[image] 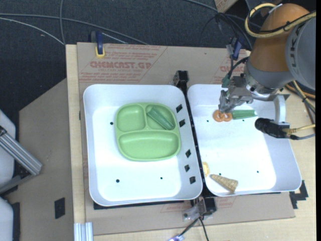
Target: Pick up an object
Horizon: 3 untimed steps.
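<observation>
Gripper low over the right bin, near its far edge; finger state cannot be judged. Small orange object lies directly beneath the tips, a green piece just beside it. Cone-shaped object near front rim, well apart. Left bin holds a green divided plate

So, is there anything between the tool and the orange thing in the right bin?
Nothing visible. The tool is right above the orange thing, and the green stick lies just beside it.
</observation>
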Motion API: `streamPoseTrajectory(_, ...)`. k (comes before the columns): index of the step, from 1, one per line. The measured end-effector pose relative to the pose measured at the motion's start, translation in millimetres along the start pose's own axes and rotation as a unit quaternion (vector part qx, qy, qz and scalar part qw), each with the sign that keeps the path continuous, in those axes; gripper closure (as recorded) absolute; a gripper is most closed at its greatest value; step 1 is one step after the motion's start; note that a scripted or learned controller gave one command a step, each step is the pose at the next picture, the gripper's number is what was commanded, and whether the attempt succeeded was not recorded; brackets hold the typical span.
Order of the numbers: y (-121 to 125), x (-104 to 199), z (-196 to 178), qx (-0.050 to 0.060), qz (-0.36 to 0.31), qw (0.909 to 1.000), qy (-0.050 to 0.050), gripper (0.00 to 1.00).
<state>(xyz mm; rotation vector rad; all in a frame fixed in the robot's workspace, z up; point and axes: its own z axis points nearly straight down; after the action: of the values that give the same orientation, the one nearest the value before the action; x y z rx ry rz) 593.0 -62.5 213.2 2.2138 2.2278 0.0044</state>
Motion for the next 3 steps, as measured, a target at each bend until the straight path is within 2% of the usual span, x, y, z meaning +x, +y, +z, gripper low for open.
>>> streamPoseTrajectory(1, 19, 46, 6, 0.0, 0.001, 1.0, 0.0, 1.0)
streamPoseTrajectory(2, 48, 92, -10, -0.001, 0.0, 1.0, 0.0, 1.0)
streamPoseTrajectory(3, 67, 151, -19, -0.001, 0.0, 1.0, 0.001, 1.0)
